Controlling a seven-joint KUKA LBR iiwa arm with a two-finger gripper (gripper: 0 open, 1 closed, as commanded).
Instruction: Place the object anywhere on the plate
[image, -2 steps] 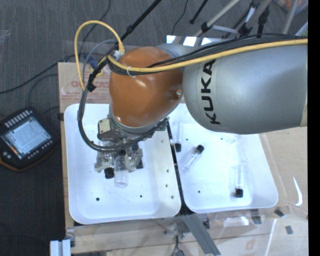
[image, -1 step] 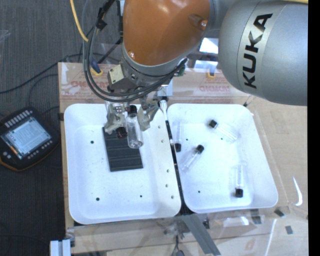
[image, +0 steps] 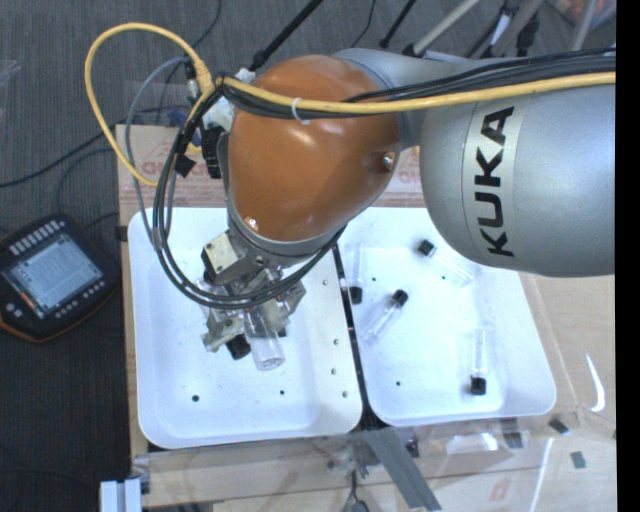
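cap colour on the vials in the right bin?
Black caps on clear vials, seen in the camera view.

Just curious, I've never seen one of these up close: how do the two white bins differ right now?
The left bin has the arm's gripper reaching down into it, with a clear vial at its tip; the right bin has no arm over its floor. The right bin has several clear vials with black caps lying scattered, such as one near the divider. Both are shallow, white and sit side by side.
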